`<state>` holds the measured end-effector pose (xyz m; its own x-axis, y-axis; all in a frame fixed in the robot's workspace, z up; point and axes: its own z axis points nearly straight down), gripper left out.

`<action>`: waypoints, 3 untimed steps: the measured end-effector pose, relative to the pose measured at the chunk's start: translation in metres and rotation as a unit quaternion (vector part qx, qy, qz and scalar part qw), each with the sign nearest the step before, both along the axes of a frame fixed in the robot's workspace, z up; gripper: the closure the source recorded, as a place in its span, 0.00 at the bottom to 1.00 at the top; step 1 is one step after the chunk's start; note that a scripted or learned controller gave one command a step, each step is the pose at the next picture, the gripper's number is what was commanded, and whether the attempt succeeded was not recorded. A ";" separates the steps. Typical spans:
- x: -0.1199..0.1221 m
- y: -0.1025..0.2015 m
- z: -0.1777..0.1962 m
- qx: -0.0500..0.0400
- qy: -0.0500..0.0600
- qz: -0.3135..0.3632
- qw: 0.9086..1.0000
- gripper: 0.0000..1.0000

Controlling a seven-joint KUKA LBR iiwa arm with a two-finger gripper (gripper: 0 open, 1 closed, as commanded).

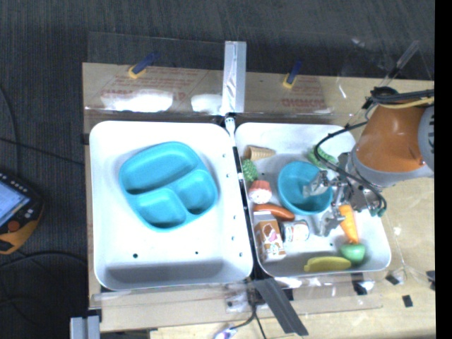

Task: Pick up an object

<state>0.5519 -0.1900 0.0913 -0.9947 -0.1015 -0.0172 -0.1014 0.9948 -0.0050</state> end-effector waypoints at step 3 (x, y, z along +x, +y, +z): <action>0.012 -0.032 -0.001 0.003 0.001 -0.139 0.990 0.00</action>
